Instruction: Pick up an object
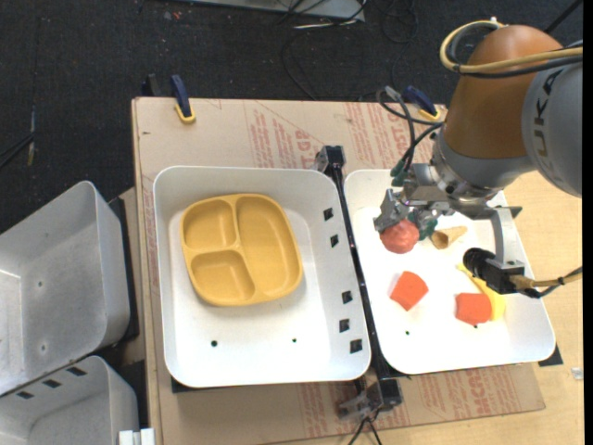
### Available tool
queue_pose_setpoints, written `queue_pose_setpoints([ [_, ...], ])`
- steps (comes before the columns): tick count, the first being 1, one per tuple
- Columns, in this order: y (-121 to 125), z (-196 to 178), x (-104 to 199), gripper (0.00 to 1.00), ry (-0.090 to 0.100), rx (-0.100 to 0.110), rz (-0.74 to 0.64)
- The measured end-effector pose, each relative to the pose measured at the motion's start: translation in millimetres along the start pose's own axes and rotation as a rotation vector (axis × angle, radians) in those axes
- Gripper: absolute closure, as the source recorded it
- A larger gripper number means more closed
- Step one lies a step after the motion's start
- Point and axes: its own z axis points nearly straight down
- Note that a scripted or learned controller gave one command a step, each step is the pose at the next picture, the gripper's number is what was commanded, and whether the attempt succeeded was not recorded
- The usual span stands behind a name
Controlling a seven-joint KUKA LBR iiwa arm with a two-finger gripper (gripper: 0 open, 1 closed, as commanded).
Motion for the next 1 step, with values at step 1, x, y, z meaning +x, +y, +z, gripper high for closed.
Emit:
queue_pose_setpoints([
  [1,3.4,1.8,60.7,1.0,0.001,-0.002,-0.003],
])
